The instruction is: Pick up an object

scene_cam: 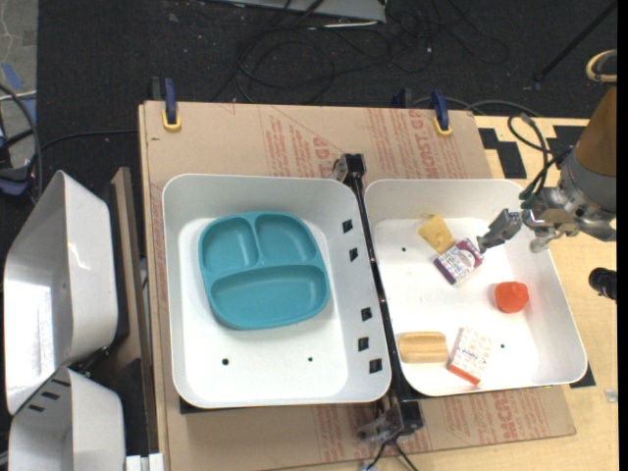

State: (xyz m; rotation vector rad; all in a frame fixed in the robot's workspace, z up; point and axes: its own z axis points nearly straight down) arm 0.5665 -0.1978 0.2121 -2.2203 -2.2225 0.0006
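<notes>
While a purple packet [457, 261] lies in the right bin [559, 292], right of centre in the frame, the hand [498, 232] hovers just at its upper right; how far it is open I cannot tell. Near it lie a yellow wedge [436, 232], red ball [510, 296], tan block [423, 346] and small box [471, 354]. The left bin [186, 263] holds a teal plate [263, 269].

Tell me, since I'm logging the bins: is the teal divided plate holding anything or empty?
Empty. The teal divided plate lies flat in the left bin, and all three compartments show bare teal.
</notes>
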